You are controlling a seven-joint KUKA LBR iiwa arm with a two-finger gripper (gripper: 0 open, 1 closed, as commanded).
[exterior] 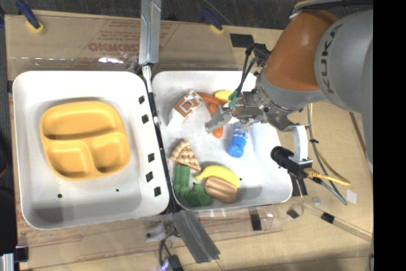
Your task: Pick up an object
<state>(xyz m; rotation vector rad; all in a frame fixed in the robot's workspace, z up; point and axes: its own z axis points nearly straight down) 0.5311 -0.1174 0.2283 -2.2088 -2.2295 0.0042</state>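
We see the tool (pixel 231 112) low in the right bin (pixel 273 190), near its back edge, just above a blue bottle (pixel 236 141) (likely our pick). Whether it's clenched, we cannot tell.

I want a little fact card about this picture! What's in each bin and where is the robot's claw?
left bin: a yellow tray with three compartments
right bin: toy food and a blue bottle
near front edge of right bin: banana, brown bread roll, green vegetable, waffle piece
near back of right bin: small brown-and-white box
arm: grey with an orange band, reaching in from the right
claw: over the right bin, just above the blue bottle
claw holding something: cannot tell
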